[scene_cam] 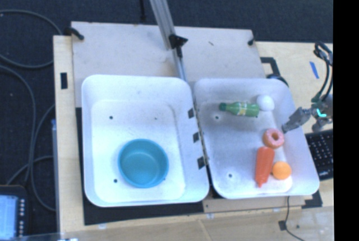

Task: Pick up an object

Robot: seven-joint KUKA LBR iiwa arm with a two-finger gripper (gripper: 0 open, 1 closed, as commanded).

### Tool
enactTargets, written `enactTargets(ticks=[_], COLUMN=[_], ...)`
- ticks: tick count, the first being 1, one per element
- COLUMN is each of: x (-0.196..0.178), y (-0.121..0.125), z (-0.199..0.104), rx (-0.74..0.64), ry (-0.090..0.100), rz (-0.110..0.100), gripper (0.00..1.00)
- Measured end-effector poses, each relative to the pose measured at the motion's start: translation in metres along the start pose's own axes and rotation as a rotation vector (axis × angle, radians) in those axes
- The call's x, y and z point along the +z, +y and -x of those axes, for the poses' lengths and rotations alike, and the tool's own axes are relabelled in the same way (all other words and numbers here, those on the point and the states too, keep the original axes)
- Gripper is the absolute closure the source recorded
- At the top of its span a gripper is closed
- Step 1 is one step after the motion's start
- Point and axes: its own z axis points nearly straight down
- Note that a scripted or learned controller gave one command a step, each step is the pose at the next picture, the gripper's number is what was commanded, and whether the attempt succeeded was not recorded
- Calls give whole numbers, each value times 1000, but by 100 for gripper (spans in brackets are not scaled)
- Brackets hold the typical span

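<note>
The right bin [224, 94] holds a green bottle [240, 109] lying on its side, with a white ball [265, 102] touching its right end. Lower right in that bin are a pink ring-shaped doughnut [273, 138], an orange carrot [262, 165] lying lengthwise, and a small orange ball [281, 170] beside it. My gripper [295, 119] shows as a grey tip reaching in over the bin's right rim, just up and right of the doughnut. Nothing is seen held in it.
The left bin [106, 94] holds a blue bowl [143, 163] toward its front. A slanted metal pole [160, 7] rises from the back, between the bins. A black keyboard [321, 151] lies on the bench right of the right bin.
</note>
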Motion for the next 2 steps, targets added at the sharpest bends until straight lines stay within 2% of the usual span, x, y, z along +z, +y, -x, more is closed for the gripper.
enactTargets(ticks=[1, 2], x=[-1, 52], y=[0, -3], z=[0, 12], rx=[0, 3], ry=[-1, -1], rz=[3, -5], gripper=[0, 0])
